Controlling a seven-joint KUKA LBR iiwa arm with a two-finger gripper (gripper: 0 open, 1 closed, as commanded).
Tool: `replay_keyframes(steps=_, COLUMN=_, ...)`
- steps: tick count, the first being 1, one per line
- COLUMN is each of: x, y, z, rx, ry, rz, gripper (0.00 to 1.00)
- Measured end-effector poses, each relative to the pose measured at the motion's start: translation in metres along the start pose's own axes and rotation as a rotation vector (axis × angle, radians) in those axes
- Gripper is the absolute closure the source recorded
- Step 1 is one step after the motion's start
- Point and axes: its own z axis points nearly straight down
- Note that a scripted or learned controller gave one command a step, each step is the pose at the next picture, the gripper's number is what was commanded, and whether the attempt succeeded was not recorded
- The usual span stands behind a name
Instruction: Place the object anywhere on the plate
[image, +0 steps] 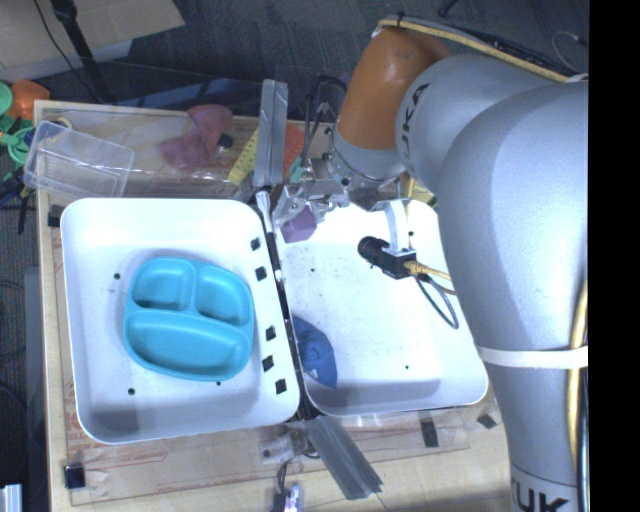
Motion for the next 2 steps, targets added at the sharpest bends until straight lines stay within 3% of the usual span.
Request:
replay_keyframes(steps=1, x=0.1016, y=-0.0483, z=-0.025, rx=0.001, ry=-0.001, rz=0.201, gripper=1.0)
replay_keyframes(steps=2, x=0.1012, y=-0.0481, z=-0.0254, rx=0.001, ry=-0.001, rz=0.202, gripper=0.0)
